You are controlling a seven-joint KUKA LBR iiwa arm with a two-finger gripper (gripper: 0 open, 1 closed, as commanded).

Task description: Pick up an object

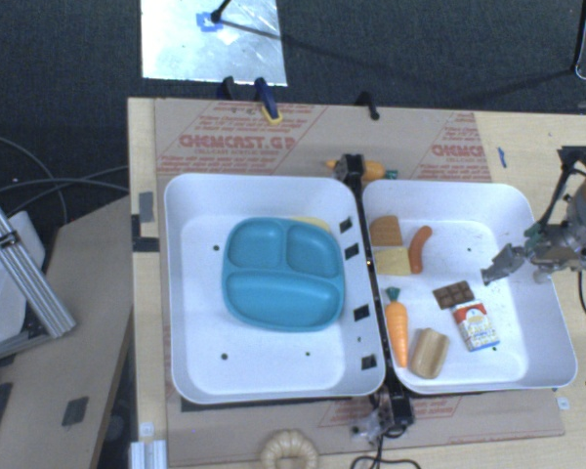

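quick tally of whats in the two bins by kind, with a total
Left bin:
Blue divided plate: 1

Right bin:
Toast slice: 1
Cheese slice: 1
Sausage: 1
Chocolate bar: 1
Carrot: 1
Bread roll: 1
Small red and white carton: 1

Total: 8

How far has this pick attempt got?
Nothing looks picked yet. The carrot, chocolate bar, sausage and red-and-white box all lie in the right bin. The end effector sits over the bin's right side, carrying nothing visible. Grasp and lift remain.
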